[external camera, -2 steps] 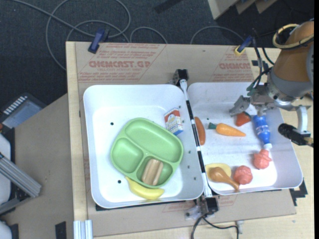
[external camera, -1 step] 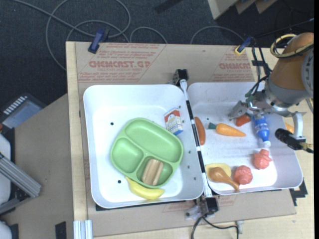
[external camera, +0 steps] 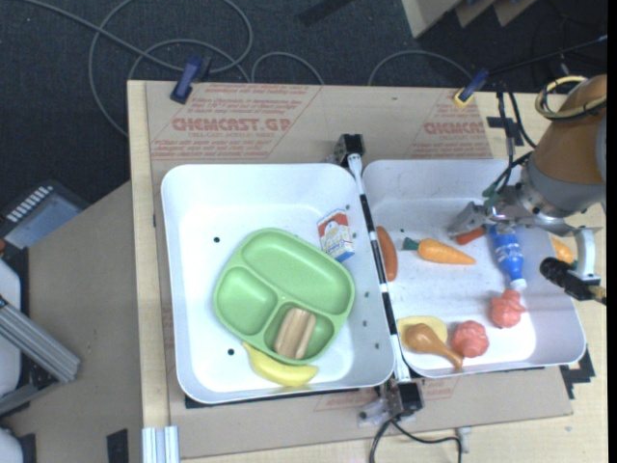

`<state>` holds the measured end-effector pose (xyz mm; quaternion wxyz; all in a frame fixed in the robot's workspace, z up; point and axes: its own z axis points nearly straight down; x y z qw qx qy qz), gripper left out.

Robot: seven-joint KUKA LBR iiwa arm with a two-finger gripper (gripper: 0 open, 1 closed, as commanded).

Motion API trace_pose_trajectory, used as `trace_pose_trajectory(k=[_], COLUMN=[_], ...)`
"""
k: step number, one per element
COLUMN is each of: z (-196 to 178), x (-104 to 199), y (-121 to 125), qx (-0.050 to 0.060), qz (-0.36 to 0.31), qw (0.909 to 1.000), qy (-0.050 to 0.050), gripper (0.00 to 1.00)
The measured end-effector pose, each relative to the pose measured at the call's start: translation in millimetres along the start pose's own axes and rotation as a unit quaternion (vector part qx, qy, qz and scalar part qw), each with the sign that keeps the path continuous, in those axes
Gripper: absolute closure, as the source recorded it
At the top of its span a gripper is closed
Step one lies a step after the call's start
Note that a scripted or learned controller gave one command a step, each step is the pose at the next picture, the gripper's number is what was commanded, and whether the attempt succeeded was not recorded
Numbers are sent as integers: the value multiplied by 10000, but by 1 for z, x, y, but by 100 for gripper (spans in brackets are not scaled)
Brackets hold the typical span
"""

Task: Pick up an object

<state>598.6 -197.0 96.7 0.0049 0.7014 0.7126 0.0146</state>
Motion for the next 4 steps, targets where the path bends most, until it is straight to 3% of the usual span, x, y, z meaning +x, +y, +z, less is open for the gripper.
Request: trace_pose_trajectory(k=[1,2,3,4], z=[9,-1,-16,-87], x=[-22,-23,58,139], y=[-108,-108,-58,-23], qx=[136,125,130,125], qz=[60,72,70,66], qw=[9999,9999,9999,9999], qy=[-38,-61,-68,-64], gripper=[0,100,100,100])
